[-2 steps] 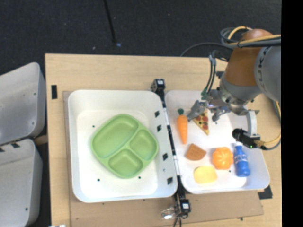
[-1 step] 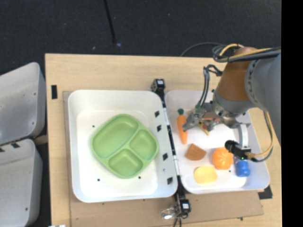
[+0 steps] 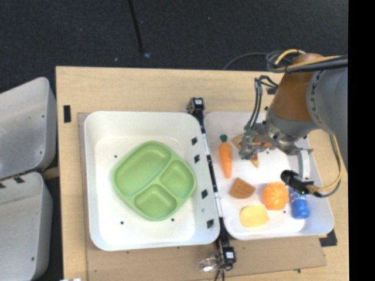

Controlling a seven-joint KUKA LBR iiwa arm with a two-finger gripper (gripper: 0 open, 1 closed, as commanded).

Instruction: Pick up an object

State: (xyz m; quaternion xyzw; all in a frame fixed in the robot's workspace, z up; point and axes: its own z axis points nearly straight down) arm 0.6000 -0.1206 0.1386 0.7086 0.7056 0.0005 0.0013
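1. The bench (image 3: 70, 92) is carrying two white bins side by side, so that things can be moved from one to the other

2. The arm (image 3: 310, 98) is reaching in from 3 o'clock and is bending down over the right bin (image 3: 319, 230)

3. The left bin (image 3: 94, 227) is holding a green divided plate (image 3: 153, 180), which is lying flat near its middle

4. The gripper (image 3: 251, 148) is hanging low at 12 o'clock of the right bin, just beside the carrot (image 3: 226, 160); I cannot tell if it is spread or pressed together

5. The things to pick are lying loose at 6 o'clock of the gripper: a brown piece (image 3: 241, 188), an orange fruit (image 3: 275, 195), a yellow object (image 3: 254, 216), a blue object (image 3: 299, 208)

6. No writing or brand is readable
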